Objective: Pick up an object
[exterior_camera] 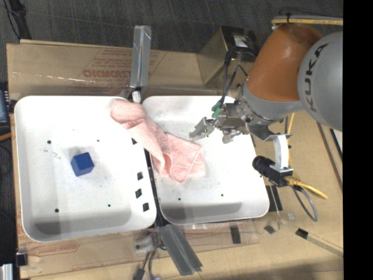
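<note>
With the gripper (pixel 201 131) seen spread and empty just right of the pink cloth (pixel 169 147) draped across both bins, a snag on the dividing rim is judged likely if lifted.

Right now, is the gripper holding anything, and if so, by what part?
Nothing is held. The gripper hangs open over the right bin, just beside the pink cloth, with nothing between its fingers.

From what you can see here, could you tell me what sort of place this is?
Probably a robotics lab test bench, not a home: a KUKA arm reaches over two white bins that hold a pink cloth and a blue block, with cables and cardboard around.
</note>
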`<move>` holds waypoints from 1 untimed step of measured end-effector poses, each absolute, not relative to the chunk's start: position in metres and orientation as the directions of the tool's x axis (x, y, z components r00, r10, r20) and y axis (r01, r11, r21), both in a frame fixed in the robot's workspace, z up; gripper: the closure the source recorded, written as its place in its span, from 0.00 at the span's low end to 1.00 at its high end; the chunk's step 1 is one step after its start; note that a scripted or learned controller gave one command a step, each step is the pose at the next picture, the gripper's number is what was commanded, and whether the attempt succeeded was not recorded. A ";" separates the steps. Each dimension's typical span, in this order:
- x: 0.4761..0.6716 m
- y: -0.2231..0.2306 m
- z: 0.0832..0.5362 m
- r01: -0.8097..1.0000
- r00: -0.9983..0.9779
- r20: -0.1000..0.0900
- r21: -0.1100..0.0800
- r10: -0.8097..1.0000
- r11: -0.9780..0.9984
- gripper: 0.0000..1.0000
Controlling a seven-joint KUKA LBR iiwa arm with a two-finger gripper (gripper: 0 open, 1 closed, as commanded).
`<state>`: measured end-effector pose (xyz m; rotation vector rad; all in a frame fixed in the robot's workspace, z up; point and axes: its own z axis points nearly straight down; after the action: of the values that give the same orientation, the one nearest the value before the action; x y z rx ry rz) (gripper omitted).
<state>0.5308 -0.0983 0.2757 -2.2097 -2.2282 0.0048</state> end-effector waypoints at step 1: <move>0.554 -0.132 0.210 0.999 0.050 0.000 -0.005 0.999 -0.050 0.00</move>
<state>0.5542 -0.1325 0.2096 -2.2731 -2.1631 0.0063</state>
